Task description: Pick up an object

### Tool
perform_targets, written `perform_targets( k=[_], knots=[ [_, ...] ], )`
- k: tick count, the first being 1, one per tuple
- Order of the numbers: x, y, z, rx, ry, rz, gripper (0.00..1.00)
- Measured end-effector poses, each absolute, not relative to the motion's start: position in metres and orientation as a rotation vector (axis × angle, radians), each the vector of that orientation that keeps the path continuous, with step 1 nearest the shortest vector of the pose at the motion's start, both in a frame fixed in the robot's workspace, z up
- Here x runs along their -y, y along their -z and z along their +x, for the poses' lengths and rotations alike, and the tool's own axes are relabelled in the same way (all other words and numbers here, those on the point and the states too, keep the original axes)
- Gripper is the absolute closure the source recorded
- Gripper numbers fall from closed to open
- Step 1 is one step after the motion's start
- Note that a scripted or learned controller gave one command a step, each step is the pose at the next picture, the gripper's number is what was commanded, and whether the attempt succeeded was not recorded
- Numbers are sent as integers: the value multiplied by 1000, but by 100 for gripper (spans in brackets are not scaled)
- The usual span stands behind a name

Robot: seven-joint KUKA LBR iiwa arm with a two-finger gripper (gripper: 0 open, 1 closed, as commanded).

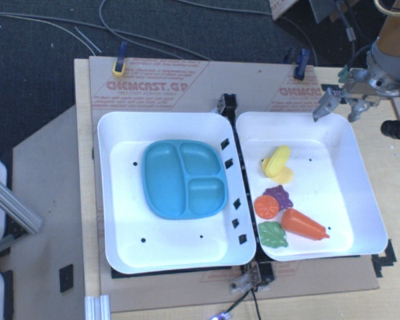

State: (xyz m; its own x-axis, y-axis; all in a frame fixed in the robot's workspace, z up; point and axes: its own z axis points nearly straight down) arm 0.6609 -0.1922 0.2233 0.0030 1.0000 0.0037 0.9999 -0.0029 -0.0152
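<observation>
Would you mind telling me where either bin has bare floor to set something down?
Left bin: bare around the blue tray, widest along the near edge. Right bin: bare right half and far strip. Crowded by the divider: corn, grapes, tomato, carrot, green leaf.

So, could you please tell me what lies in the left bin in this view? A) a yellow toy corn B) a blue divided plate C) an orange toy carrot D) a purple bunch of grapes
B: the blue divided plate lies alone in the left bin, while the corn, carrot and grapes all lie in the right bin.
</observation>
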Motion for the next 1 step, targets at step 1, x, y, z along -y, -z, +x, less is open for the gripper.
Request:
perform_targets(
  k=[1],
  knots=[
    [191, -233, 664, 2222, 0, -2221, 0]
  ],
)
